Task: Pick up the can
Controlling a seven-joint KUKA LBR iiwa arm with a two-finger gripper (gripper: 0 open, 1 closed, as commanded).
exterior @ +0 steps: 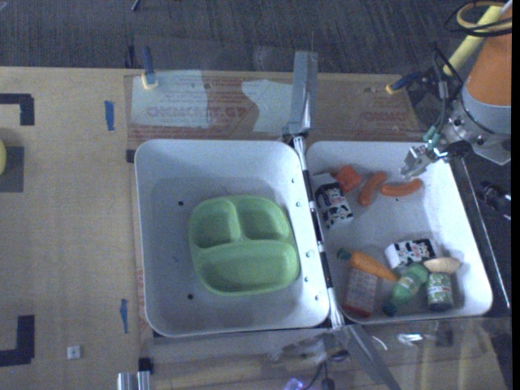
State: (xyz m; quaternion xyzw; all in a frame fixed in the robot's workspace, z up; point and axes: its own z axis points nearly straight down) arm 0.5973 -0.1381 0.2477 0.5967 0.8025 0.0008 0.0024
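At the upper right of the frame, my two-finger gripper (416, 162) hangs over the right white bin's (473, 242) top edge, near an orange sausage (401, 188); I cannot tell how its jaws stand. I see the small green can (439, 291) at lower right, beside a green bottle (406, 288).

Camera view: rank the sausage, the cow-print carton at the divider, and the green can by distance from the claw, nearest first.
1. Sausage, just below the claw, at the right bin's far end.
2. Cow-print carton, left of the claw, against the divider.
3. Green can, in the right bin's near corner.
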